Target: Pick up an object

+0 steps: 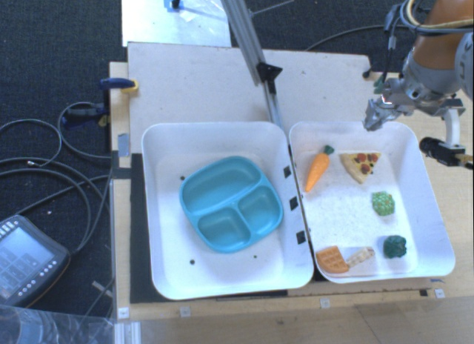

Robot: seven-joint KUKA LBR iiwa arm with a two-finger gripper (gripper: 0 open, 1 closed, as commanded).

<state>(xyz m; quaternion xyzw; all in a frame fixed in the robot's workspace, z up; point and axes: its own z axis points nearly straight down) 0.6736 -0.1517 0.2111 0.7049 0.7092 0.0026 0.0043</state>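
A: Bins first — the left bin [167, 261] bears a smooth blue sectioned plate [231, 203]; the right bin [433, 209] bears the small toys.

B: Risks?

A: The tool [375, 118] hangs above the right bin's far rim — I cannot tell its state. The tapered carrot [317, 169] could roll; the flat pizza slice [361, 165] offers little edge; the knobbly green pieces [383, 203] may slip.

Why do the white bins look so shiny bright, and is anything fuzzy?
In the camera view, strong light washes out the left bin and right bin, hiding surface detail. The carrot and pizza slice look fairly sharp. The gripper looks a little soft against the bench.
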